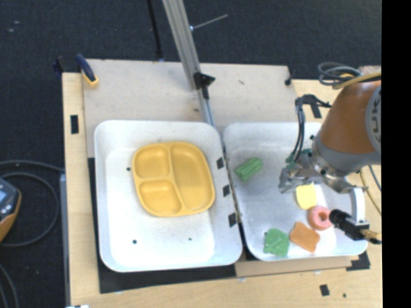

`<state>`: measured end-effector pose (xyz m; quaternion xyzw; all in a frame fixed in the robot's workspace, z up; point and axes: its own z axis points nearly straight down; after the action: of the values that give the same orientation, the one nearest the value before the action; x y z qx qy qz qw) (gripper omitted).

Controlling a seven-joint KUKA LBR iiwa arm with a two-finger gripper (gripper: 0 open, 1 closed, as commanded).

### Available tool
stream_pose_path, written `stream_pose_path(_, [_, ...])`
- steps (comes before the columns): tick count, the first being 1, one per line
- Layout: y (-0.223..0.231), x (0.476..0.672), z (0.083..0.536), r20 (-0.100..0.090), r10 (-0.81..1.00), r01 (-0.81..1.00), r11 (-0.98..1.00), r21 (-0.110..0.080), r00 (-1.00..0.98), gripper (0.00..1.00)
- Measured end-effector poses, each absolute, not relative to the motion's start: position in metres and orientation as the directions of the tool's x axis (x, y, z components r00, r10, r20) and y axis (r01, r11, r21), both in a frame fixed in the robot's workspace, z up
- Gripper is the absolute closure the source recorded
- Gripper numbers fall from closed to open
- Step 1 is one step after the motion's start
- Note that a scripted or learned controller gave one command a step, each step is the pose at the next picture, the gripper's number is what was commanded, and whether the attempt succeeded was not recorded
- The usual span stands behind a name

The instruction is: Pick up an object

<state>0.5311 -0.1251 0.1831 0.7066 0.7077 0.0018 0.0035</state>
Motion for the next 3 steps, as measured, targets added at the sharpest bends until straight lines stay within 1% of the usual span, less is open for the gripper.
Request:
stream_pose_path(1, [-0.131,0.525,0.242,-0.003,1.0,1.0,0.002,0.008,-0.002,1.0])
stream_pose_path(2, [-0.132,0.526,0.25,-0.001,1.0,1.0,0.003,0.003,-0.003,1.0])
stream_pose_path(3, [-0.074,0.535,0.245,0.001,1.0,1.0,0.008,0.001,-0.008,1.0])
